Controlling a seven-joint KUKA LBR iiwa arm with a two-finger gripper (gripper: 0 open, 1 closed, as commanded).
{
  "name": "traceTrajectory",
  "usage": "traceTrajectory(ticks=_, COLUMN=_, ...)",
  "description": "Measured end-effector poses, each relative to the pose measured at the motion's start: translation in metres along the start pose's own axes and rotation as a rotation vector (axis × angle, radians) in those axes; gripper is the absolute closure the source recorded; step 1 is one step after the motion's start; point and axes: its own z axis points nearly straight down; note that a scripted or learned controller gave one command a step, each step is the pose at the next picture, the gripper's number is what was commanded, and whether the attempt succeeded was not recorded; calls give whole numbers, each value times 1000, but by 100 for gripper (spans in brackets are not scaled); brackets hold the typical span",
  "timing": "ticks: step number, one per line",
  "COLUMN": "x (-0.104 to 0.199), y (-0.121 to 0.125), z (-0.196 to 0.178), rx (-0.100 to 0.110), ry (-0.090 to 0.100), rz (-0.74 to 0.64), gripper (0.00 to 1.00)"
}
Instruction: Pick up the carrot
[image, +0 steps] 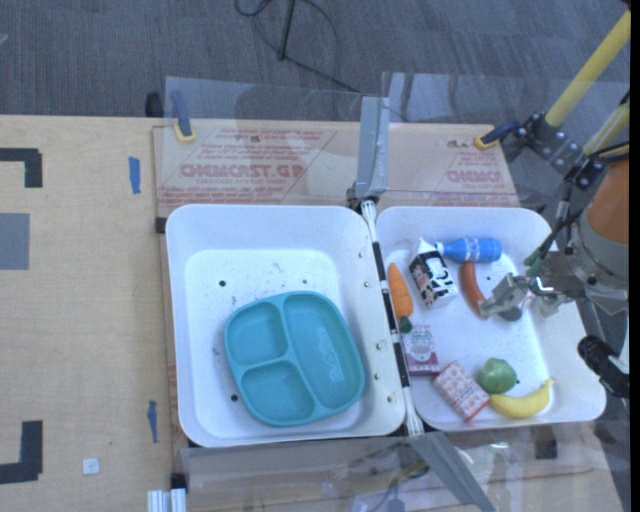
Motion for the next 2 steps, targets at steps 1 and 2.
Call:
traceTrajectory(ticks=1, x=46, y=-20, z=2, rx=2, ry=1, rz=131, gripper=0)
traceTrajectory(ticks=2, x=32, y=-20, z=133, rx=-2, ry=-1, rz=103, gripper=0)
